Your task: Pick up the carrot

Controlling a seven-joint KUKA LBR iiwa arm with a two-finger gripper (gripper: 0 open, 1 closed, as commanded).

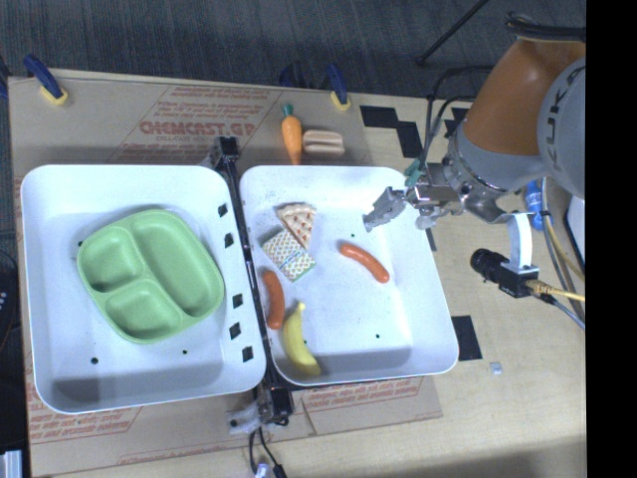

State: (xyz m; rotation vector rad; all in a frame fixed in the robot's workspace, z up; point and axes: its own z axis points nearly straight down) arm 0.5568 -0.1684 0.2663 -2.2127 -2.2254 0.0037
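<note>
The carrot (291,137), orange with a green top, lies on the cardboard just behind the right bin's (418,297) far rim, outside both bins. My gripper (383,210) hangs over the right bin's far right part. It is to the right of the carrot and nearer the camera, well apart from it. Nothing is visibly held in the gripper.
A small bun (322,143) lies right beside the carrot. The right bin holds a pizza slice (297,219), a patterned cracker (289,255), two sausages (363,261) (273,298) and a banana (297,340). A green divided plate (149,272) sits in the left bin (50,366).
</note>
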